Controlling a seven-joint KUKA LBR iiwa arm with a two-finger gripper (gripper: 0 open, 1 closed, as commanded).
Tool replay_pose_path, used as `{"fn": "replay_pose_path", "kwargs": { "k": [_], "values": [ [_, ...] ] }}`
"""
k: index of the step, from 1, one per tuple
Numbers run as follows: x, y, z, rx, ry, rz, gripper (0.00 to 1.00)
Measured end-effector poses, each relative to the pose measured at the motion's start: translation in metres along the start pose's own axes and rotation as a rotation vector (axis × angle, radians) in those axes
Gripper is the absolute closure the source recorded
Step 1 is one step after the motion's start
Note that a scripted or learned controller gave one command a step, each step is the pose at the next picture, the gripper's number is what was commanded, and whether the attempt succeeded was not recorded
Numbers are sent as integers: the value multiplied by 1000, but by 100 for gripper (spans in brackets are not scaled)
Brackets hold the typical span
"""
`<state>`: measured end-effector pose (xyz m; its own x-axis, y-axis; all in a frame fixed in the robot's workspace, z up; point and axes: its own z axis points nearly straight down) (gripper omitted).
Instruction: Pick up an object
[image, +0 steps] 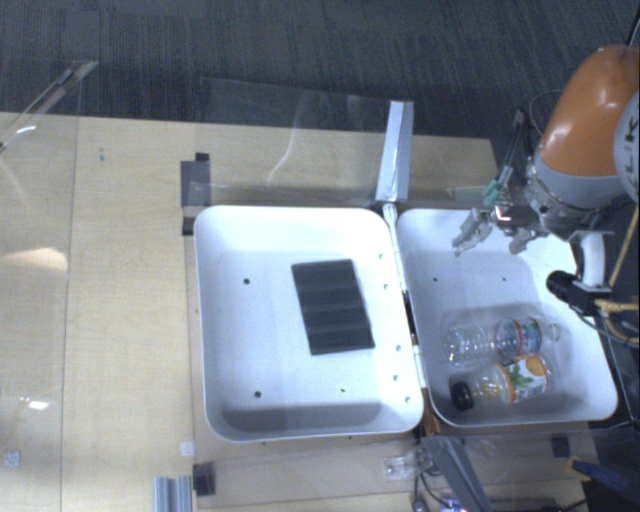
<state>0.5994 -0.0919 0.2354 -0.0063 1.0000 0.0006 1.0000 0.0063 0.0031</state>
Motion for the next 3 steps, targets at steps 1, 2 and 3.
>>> {"fn": "replay_pose_path", "kwargs": {
  "k": [1, 2, 3],
  "values": [
    [-5, -64, 74, 1, 0, 43, 0],
    [33, -34, 33, -3, 0, 50, 0],
    [41, -34, 50, -2, 0, -96, 0]
  ]
}}
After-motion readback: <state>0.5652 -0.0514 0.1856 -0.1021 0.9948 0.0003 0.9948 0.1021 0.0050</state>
